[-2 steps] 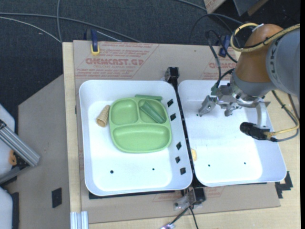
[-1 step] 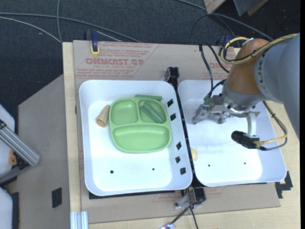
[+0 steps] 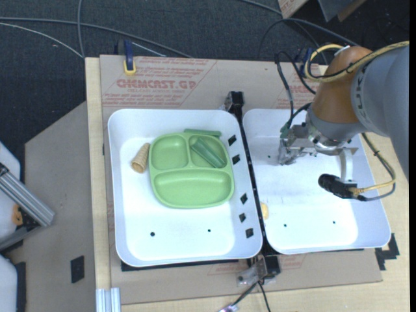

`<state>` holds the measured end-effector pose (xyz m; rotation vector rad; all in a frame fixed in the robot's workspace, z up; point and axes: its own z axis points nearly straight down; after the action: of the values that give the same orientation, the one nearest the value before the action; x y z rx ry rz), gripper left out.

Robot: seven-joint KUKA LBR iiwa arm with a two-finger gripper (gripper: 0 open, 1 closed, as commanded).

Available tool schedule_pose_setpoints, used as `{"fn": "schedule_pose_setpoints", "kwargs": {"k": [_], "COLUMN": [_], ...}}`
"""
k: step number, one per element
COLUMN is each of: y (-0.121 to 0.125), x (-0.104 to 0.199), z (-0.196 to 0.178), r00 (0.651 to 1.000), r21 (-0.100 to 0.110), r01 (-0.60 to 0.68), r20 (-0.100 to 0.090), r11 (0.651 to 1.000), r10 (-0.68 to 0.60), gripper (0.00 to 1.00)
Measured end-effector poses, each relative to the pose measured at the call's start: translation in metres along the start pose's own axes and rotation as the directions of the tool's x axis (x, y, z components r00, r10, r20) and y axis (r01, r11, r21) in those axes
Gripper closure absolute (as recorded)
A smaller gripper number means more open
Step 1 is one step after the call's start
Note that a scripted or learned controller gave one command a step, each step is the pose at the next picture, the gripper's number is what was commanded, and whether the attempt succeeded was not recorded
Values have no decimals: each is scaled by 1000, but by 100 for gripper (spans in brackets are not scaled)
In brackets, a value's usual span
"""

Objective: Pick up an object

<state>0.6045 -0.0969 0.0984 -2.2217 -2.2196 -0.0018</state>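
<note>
The arm's gripper (image 3: pixel 286 156) hangs over the upper left part of the right bin (image 3: pixel 312 229), fingers pointing down at the white floor; whether they are spread or closed cannot be told, and nothing shows between them. A black cable connector (image 3: pixel 337 186) dangles just right of it. In the left bin (image 3: pixel 179 239), well apart from the gripper, a green divided plate (image 3: pixel 190 188) lies flat with a dark green piece (image 3: pixel 209 152) in its upper right compartment, long axis running from upper left to lower right. A tan cone (image 3: pixel 140 158) rests touching the plate's left rim, tip pointing up and to the right.
</note>
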Motion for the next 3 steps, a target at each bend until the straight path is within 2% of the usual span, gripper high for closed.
{"fn": "schedule_pose_setpoints", "kwargs": {"k": [3], "y": [-11], "x": [-1], "z": [-176], "r00": [1000], "r21": [-9], "r01": [2], "r20": [3], "r11": [1000], "r10": [-2], "gripper": [100]}}
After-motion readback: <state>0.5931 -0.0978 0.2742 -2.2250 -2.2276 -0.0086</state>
